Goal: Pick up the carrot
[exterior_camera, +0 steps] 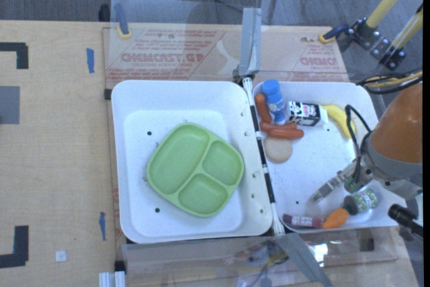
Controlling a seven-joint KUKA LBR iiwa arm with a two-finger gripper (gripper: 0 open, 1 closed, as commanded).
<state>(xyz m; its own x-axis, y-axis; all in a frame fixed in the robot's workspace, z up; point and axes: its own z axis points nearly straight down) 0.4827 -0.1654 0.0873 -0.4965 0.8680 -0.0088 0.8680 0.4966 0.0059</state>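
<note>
The carrot (336, 218) lay in the right bin (299, 181) at its near edge, beside a dark marker-like stick (301, 220) and just below a small clear bottle (363, 201). The hand (330, 187) hung low over the bin floor, above the carrot and apart from it. Its fingers were too blurred to tell whether they stood apart or together. The left bin (134, 111) carried a green divided plate (195, 169).

Wooden bench (54, 165) bears two white bins side by side: left bin (127, 144), right bin (306, 191).
</note>
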